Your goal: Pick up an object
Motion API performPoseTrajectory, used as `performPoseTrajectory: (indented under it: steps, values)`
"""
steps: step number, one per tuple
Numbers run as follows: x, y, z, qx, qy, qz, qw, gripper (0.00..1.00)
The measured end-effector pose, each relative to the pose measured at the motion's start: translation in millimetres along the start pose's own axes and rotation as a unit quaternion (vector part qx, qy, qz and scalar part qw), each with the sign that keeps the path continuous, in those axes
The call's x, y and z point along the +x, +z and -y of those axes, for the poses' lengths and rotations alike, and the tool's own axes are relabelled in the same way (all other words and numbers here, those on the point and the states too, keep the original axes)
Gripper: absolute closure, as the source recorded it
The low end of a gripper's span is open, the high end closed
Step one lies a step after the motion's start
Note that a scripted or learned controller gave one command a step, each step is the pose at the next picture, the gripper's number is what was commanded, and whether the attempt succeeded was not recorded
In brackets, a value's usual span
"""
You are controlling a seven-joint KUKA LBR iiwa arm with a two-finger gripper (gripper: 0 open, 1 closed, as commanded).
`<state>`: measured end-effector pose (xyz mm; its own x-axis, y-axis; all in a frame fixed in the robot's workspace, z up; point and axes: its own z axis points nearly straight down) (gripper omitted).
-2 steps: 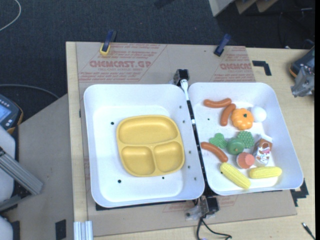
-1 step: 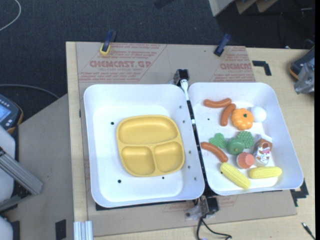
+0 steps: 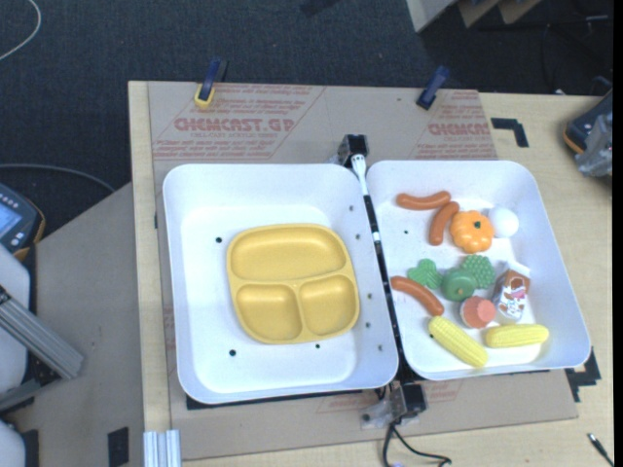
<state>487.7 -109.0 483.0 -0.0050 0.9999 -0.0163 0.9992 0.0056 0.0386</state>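
Observation:
The right bin (image 3: 545, 251) holds several toy foods. Two orange sausages (image 3: 424, 200) lie at its back, next to a small orange pumpkin (image 3: 473, 230) and a white ball (image 3: 505, 223). Green broccoli pieces (image 3: 459, 280) sit mid-bin, with another sausage (image 3: 417, 294) to their left. Near the front lie a corn cob (image 3: 458, 341), a yellow banana (image 3: 516, 336), a pink round piece (image 3: 478, 311) and a small printed packet (image 3: 512, 296). The left bin (image 3: 195, 329) carries a yellow three-compartment plate (image 3: 292, 282).
Both bins rest on a cardboard sheet (image 3: 292, 115) held by clamps (image 3: 206, 86) at the back. A black divider clip (image 3: 354, 150) sits between the bins. Cables (image 3: 409, 446) trail at the front edge.

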Motion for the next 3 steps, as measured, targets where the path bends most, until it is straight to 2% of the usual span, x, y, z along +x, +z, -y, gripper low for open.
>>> performPoseTrajectory:
  steps: [1, 2, 3]
  values:
    - [-53.4, 92.9, 13.7, 0.024, 0.006, -0.008, 0.9997, 1.0]
    - [-51.1, 76.6, 10.6, 0.016, 0.003, -0.007, 0.9998, 1.0]
    - [-51.4, 66.2, 9.3, 0.015, 0.002, -0.006, 0.9999, 1.0]
